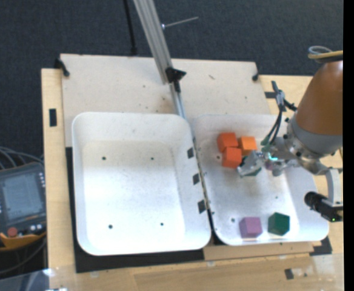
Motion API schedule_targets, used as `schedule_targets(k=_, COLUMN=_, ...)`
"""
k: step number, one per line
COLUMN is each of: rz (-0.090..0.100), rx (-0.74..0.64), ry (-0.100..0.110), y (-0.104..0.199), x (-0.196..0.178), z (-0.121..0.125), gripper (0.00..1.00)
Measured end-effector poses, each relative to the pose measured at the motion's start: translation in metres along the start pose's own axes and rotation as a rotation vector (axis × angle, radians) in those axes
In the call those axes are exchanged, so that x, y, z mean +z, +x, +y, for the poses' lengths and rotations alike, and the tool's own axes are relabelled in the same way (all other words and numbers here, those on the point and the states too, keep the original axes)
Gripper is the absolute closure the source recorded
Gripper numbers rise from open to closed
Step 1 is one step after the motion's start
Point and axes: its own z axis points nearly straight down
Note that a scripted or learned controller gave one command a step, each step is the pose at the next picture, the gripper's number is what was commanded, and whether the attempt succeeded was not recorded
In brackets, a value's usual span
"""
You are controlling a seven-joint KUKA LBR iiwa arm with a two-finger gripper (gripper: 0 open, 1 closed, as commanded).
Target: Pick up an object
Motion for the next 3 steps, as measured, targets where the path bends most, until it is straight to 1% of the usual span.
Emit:
schedule_targets(k=1, rz=-0.001, rx=0.002, ry=-0.005, y=0.0, x=-0.002, z=0.001, gripper=0.0)
schedule_targets(k=2, rz=-0.002, rx=0.002, ry=0.001, y=-0.005, x=0.058, z=0.007, gripper=0.0)
schedule_targets(k=3, rz=-0.001, rx=0.003, ry=0.002, y=-0.005, x=0.12, z=0.001, gripper=0.0)
